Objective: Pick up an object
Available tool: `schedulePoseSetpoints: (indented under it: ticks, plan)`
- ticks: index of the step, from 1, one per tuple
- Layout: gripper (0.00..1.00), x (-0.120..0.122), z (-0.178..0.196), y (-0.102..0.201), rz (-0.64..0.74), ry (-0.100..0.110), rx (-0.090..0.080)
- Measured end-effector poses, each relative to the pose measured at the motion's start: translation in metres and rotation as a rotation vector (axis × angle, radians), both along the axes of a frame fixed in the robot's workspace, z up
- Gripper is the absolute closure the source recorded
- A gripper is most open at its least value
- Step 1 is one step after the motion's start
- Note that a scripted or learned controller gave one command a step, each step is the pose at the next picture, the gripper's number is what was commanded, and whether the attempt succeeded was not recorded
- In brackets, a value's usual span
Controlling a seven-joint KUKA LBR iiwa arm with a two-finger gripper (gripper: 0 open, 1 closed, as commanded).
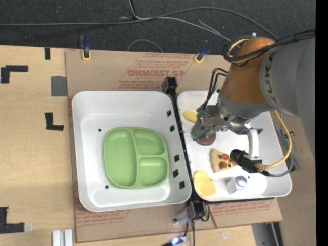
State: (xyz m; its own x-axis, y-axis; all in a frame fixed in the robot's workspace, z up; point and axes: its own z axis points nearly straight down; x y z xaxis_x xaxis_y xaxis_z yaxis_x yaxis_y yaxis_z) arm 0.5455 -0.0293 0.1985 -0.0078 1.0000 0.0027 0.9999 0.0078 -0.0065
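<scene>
My gripper (203, 128) hangs low over the left half of the right bin (277, 188). Right beneath it a small round brown thing (206, 139) peeks out, partly hidden by the gripper. A yellow banana-like piece (190, 117) lies just left of the gripper by the bin's left wall. A pizza slice (220, 160) lies a little nearer the front. At the bin's front edge sit a pale yellow rounded piece (204, 183) and a small grey block (238, 182).
The left bin (87, 117) holds a green divided plate (136, 156). A black-clipped divider (177, 137) runs between the bins. The grey and orange arm (261, 81) covers the right bin's back right part. Cardboard lies under both bins.
</scene>
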Motion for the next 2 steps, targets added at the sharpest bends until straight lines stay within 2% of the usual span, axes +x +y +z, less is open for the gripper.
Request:
schedulePoseSetpoints:
  ticks: [1, 2]
  plan:
    - [1.00, -0.006, 0.002, 0.050, 0.000, 0.000, -0.001]
    - [1.00, -0.027, 0.019, 0.102, 0.000, -0.001, -0.002]
